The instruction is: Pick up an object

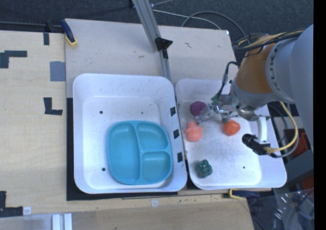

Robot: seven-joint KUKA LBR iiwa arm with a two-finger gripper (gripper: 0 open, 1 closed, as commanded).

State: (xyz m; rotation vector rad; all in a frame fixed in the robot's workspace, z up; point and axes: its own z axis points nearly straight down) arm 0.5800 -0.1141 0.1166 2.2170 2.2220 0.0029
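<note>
Nearest, a green toy (204, 168) lies in the right bin (265, 173). Farther back, the jaws (206, 114) reach between purple (197, 107) and pink (193, 132) pieces; how far open, I cannot tell.

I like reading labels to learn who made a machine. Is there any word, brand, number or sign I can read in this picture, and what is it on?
None can be read.
Grey robot arm with orange band: no legible label.
Two shallow white plastic bins: black specks and small dark tabs, no lettering.
Light blue divided plastic tray: plain.
Wooden bench: dark tape patches, shapes, not letters.
</note>
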